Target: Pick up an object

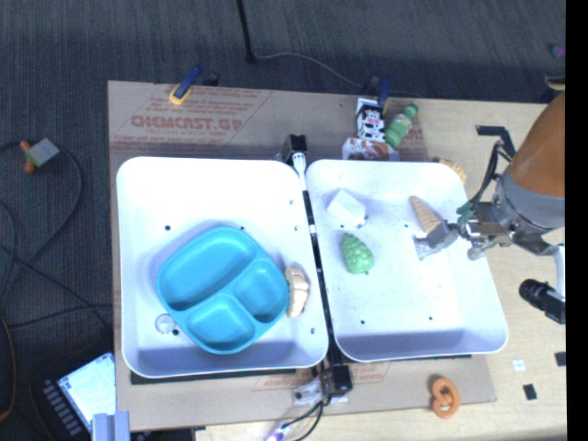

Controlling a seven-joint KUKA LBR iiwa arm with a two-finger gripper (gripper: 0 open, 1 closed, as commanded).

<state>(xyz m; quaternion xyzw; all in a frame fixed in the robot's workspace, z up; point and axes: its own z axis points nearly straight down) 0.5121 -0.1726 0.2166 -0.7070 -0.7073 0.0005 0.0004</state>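
The right bin (459, 338) holds three things: a tan ridged cone (425, 213), a green bumpy toy (357, 254) and a small white block (346, 209). My gripper (455, 243) hangs low over that bin's right side, just below and right of the cone. It is open, with one grey finger (432, 242) next to the cone's lower end and nothing between the two. In the left bin (147, 191) lie a blue divided plate (220, 288) and a beige bread-like piece (298, 289) at the plate's right edge.
The grey arm with its orange band (551, 154) comes in over the right bin's right wall. Behind the bins stand a green bottle (399, 127) and a small carton (369, 125). An orange ring (445, 395) lies on the bench in front.
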